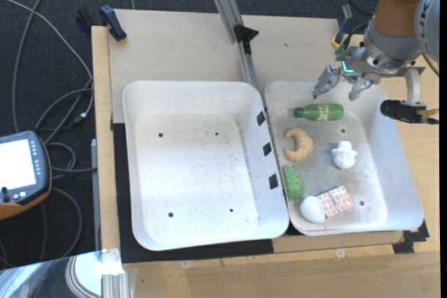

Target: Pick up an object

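Well, my gripper hangs open with nothing in it, just above the green bottle (lying on its side) in the right bin, near a croissant.

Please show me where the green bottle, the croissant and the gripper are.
green bottle (320, 112): camera view, middle of its body.
croissant (299, 144): camera view, its curved middle.
gripper (342, 86): camera view, midway between its fingertips.

Grey arm, orange band
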Robot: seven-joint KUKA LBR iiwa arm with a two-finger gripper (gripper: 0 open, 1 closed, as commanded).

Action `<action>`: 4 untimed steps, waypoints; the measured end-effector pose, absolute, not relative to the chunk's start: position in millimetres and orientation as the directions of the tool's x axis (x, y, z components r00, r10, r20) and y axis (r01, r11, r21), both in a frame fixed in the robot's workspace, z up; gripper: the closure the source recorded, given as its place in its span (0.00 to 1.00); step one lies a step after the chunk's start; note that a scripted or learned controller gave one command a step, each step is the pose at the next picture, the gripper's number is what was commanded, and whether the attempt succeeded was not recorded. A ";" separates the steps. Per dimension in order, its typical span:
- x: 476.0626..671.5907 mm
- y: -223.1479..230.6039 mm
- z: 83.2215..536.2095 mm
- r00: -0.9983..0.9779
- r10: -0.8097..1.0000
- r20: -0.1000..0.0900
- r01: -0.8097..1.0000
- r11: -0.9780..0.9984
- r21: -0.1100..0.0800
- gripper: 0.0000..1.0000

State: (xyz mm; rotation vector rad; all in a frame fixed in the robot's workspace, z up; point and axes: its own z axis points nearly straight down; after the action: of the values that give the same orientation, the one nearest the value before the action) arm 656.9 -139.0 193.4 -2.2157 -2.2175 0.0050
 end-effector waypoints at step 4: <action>669.9 -131.5 127.7 -0.004 1.000 -0.008 1.000 0.004 0.024 1.00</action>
State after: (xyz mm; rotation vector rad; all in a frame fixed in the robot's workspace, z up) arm 669.9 -131.5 127.7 -2.2334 -2.2422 -0.0180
